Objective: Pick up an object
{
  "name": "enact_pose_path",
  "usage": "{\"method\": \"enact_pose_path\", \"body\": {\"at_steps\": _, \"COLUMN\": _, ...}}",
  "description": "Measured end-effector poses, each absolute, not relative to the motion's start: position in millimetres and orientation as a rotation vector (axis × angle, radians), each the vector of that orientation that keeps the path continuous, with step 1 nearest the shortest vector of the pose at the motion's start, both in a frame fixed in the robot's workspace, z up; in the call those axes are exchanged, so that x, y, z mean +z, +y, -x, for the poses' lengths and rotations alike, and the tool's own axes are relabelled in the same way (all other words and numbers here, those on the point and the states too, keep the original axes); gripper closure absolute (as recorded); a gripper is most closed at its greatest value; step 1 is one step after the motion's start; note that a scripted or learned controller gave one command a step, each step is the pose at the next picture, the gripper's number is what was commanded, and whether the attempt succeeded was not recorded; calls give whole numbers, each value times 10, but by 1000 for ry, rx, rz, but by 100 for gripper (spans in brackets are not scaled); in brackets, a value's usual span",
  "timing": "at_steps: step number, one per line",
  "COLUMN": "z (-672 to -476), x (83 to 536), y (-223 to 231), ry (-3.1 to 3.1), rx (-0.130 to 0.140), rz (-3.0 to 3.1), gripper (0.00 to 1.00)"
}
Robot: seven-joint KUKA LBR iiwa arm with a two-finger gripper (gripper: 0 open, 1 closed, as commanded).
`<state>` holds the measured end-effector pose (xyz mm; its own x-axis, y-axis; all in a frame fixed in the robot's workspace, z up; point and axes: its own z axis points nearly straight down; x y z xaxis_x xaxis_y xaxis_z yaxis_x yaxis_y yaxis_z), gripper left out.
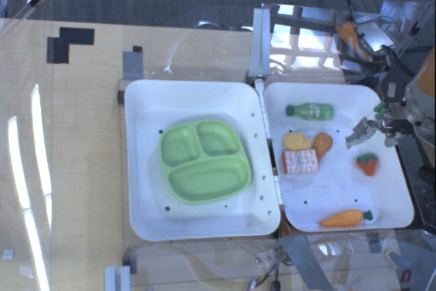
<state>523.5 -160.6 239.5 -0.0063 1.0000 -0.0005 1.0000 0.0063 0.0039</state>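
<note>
Right bin (340, 204): carrot (344, 218) lies crosswise, leaves right

no legible txt, green bottle (310, 111) label too blurry to read, no nos or signs

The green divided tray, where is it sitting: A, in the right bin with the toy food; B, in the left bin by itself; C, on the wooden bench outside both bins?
B: the green divided tray lies in the left bin, while the toy food such as the carrot lies in the right bin.
</note>
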Motion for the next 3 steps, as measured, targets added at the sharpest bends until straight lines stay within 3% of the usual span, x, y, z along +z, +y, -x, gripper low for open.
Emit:
{"method": "enact_pose_path", "body": {"at_steps": 1, "z": -5622, "x": 1157, "y": -1474, "ry": 2451, "rx": 4, "rz": -1961, "gripper": 0}}
{"method": "enact_pose_path", "body": {"at_steps": 2, "z": -6042, "x": 886, "y": -1540, "ry": 2462, "rx": 9, "rz": -1935, "gripper": 0}}
{"method": "enact_pose_path", "body": {"at_steps": 3, "z": -6067, "x": 1015, "y": -1519, "ry": 2462, "rx": 18, "rz": -1929, "gripper": 100}}
